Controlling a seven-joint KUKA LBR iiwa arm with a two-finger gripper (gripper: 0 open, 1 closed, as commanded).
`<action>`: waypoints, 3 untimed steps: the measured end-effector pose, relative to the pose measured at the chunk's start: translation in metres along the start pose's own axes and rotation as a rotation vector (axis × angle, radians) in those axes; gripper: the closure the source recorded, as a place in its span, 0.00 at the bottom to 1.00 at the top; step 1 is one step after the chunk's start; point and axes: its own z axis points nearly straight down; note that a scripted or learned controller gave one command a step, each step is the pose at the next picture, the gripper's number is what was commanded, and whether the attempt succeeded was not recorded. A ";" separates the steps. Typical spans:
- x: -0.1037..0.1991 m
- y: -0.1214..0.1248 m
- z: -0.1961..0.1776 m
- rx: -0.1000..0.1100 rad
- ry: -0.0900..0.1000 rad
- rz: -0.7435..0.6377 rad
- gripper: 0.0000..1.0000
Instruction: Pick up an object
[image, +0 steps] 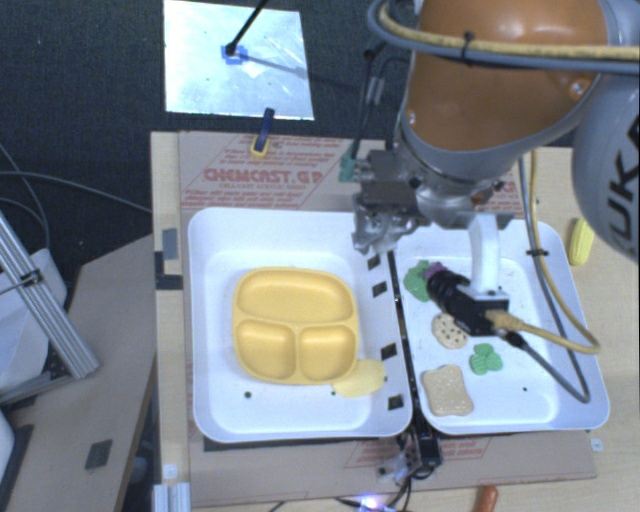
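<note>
Operator A: Report gripper status.

Operator B: I see the gripper (375, 240) over the far end of the rim shared by both bins. Whether it is spread or closed, I cannot tell.

Operator A: Object locations?

Operator B: The cookie (450, 331) and toast (447, 390) lie in the right bin (565, 395). The yellow tray (295, 325) is in the left bin (212, 330).

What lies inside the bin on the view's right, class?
A purple-and-green toy, a cookie, a green piece and a toast slice. The arm covers the bin's upper part, so anything there is hidden.

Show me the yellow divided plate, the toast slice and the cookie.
yellow divided plate (295, 325), camera view, its middle.
toast slice (447, 390), camera view, its middle.
cookie (450, 331), camera view, its middle.
</note>
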 end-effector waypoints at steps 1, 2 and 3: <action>0.005 0.000 -0.017 -0.012 0.006 -0.012 1.00; 0.005 0.001 -0.028 -0.014 0.007 -0.016 1.00; 0.036 -0.017 -0.105 -0.017 0.010 -0.014 1.00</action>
